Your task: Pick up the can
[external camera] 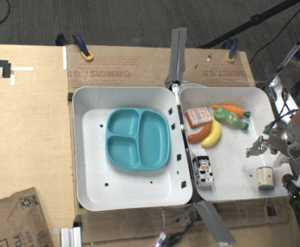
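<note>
Biggest thing here is the table (26,153), light wood, with a sheet of cardboard (139,68) clamped along its far edge. Two white bins sit on it side by side, touching along the middle.

The left bin (88,153) has a teal divided plate (138,138) in it, three compartments, lying flat roughly in the center with nothing on it.

The right bin (232,181) is where all the small stuff is. The arm (296,143) comes in from the right side over that bin's right edge, and the hand (260,148) hangs just above the can; I honestly can't tell whether it's released or clenched, too much metal clutter there. Nothing is visibly caught in it.

Toward the bin's far left corner there's a cluster: a green bottle (231,118) lying on its side, with a carrot (229,108) right behind it, a banana (212,134) just in front, a hot dog sausage (200,133) tucked against the banana, and a small red and white packet (197,116) next to those.

A small black and white carton (204,170) lies near the bin's left wall, closer to the front.

The can (265,178) stands upright near the front right corner of the right bin, pale with a small dark mark on its side, well apart from the food cluster.
</note>
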`<state>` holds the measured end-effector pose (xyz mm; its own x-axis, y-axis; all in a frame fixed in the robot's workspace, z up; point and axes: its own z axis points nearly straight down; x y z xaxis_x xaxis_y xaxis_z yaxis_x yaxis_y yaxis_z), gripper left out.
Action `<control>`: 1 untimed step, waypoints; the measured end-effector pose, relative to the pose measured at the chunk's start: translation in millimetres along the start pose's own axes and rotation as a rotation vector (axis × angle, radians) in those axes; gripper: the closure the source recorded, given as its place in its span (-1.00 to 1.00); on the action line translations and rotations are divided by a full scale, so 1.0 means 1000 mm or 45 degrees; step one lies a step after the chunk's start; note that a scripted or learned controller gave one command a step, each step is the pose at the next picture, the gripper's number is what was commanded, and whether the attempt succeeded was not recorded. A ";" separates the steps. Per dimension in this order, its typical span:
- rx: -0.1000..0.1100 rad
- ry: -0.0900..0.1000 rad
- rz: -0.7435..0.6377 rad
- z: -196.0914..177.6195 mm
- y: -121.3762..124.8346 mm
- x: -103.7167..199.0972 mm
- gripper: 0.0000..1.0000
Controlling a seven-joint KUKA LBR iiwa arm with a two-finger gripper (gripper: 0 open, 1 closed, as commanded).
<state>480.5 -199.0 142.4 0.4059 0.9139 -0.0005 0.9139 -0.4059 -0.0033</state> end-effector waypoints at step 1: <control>0.006 0.009 -0.218 0.052 0.002 -0.011 -1.00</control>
<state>477.8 -209.8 90.6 0.2443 0.9697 0.0075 0.9697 -0.2442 -0.0071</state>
